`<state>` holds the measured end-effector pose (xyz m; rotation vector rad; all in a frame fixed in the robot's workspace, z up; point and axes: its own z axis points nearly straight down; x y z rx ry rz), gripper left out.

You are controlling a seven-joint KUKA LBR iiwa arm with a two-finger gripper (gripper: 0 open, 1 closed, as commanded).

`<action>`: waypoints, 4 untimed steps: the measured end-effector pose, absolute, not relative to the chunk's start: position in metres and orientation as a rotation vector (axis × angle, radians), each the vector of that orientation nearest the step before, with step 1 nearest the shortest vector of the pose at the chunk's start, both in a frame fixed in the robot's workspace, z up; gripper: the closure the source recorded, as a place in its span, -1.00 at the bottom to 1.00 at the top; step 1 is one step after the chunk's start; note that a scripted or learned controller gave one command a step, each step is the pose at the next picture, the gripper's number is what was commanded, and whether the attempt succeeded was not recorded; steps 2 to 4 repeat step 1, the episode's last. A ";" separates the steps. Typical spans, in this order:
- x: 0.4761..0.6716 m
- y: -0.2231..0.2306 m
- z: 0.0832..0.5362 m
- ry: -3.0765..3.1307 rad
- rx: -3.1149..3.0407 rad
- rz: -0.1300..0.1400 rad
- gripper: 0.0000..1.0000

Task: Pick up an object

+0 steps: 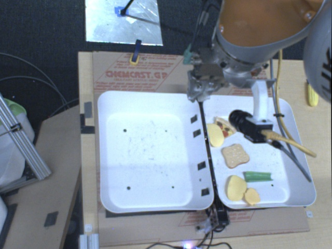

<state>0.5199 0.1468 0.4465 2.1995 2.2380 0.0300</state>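
Observation:
My gripper (199,93) hangs over the far end of the divider between the two bins, at the back edge of the right bin (298,191). In that bin lie a yellow oval piece (215,135), a tan cracker-like square (234,155), a green stick (258,176), a larger yellow piece (236,187) and a small orange-yellow piece (252,196). A small brown and white item (224,123) lies just behind the yellow oval. All of these lie toward the front of the gripper, apart from it. Nothing shows in its grasp.
The left bin (111,113) lies beside the right one, with black clips along the shared divider (203,154). The arm's grey and orange body (264,19) looms over the back of the right bin. A foil sheet (124,14) lies beyond the bench.

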 end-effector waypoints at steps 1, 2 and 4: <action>0.599 0.103 0.196 2.220 2.224 -0.004 1.00; 0.599 0.103 0.196 2.220 2.224 -0.004 1.00; 0.599 0.103 0.196 2.220 2.224 -0.004 1.00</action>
